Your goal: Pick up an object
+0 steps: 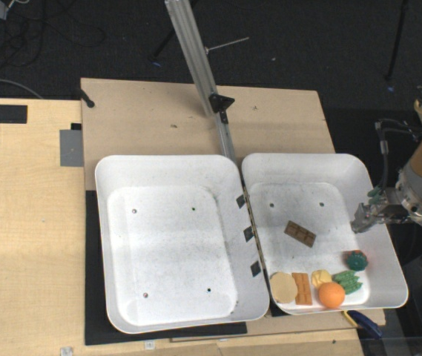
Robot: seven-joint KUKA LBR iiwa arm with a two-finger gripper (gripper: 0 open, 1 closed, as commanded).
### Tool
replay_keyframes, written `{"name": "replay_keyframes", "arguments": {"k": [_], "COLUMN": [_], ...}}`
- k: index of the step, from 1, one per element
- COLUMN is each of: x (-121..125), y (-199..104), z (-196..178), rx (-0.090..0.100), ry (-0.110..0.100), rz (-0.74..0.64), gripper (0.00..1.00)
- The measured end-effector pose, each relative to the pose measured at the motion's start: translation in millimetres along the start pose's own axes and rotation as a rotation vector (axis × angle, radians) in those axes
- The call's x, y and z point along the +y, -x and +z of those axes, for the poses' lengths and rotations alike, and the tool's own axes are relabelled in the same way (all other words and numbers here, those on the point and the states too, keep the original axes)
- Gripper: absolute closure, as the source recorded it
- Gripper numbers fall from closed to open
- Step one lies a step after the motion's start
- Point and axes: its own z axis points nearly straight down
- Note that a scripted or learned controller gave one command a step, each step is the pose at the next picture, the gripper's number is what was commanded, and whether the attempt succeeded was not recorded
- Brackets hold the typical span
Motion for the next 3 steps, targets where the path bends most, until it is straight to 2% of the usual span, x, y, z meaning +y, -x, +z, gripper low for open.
{"name": "replay_keyframes", "arguments": {"k": [1, 2, 3], "x": [0.5, 16.7, 40.1], "y": [0.8, -51.4, -103.6], "z": [-22.5, -32.7, -22.4], "rx": [0.001, 0.003, 0.003], "ry": [-0.002, -0.002, -0.004], "rz": [0.001, -0.003, -0.003], "gripper": [1.0, 1.0, 1.0]}}
